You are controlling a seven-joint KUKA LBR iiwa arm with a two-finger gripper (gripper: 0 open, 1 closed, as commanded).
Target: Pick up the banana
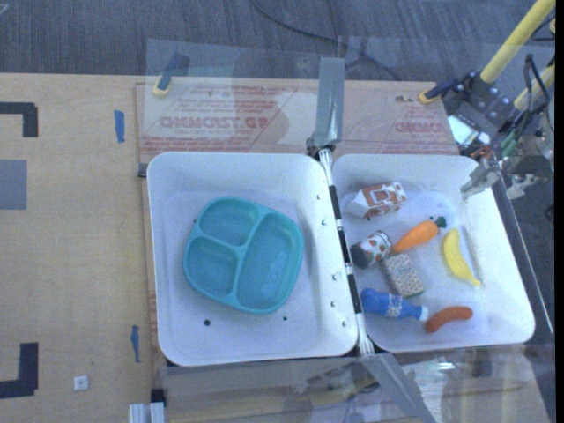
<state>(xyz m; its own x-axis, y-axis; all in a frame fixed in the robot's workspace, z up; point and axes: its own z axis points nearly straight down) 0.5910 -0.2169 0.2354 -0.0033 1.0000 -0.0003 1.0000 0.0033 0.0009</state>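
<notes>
Two white bins sit side by side on the bench; the claw [480,179] hangs over the upper right corner of the right bin [520,324], at the rim. Whether it is wide or narrow cannot be told from this view: the tip is small and dark against cable clutter. Nothing is seen between its fingers.

Banana [459,256]: lies on the bin floor below the claw and slightly to its left, near but apart from it, long axis running roughly top to bottom. Not touched by the claw.

Neighbours, all left of the claw and lower:
- carrot [416,236], just left of the banana, tilted, green end close to the banana's top.
- milk carton [379,200], further left, lying on its side.
- small can [372,248], beside the carrot's lower end.
- speckled sponge block [403,276], below the can.
- blue bottle [390,305], lying flat, lower left.
- sausage [448,318], below the banana, apart from it.

Path between claw and banana: bare bin floor, no object lying across it.

Left bin [176,183], well away to the claw's left, holds a teal divided plate [244,255].
</notes>
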